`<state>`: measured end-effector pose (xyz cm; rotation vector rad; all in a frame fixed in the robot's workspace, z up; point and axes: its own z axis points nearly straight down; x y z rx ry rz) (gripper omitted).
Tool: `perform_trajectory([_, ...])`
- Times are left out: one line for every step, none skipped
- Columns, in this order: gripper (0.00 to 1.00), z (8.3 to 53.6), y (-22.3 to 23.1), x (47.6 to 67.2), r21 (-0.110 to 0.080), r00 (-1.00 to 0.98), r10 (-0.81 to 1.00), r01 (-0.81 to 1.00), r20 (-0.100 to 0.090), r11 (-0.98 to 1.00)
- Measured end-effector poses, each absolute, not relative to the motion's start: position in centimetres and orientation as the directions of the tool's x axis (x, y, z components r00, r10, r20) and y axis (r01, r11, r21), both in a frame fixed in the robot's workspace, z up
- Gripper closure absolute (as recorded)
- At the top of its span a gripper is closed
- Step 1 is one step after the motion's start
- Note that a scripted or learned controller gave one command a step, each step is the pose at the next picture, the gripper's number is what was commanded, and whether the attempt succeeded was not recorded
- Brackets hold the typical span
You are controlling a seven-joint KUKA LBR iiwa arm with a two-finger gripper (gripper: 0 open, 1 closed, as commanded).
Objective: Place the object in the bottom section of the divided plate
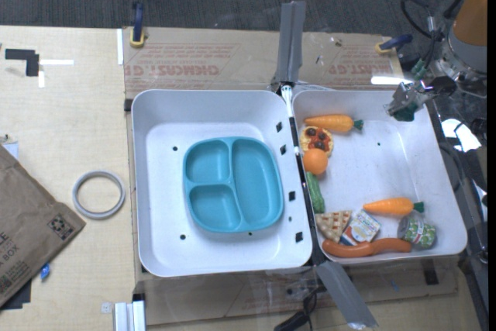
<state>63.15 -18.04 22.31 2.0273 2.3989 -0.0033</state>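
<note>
In the right bin [434,167], light, stiff toy carrot [387,206]; grasp mid-body. Gripper [404,106] state: cannot tell.

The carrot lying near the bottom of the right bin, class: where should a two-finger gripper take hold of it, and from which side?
Grip the lower carrot across the thick middle of its orange body, coming straight down from above. It lies flat with its long axis left to right, green top pointing right, and bare bin floor above it leaves finger room. The packet and sausage below crowd that side, so fingers should probably close top-to-bottom carefully.
</note>
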Motion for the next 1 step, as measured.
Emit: perform_trajectory([1.0,20.69,-1.5,60.7,-0.004,0.046,0.999,0.999,-0.001,-0.046])
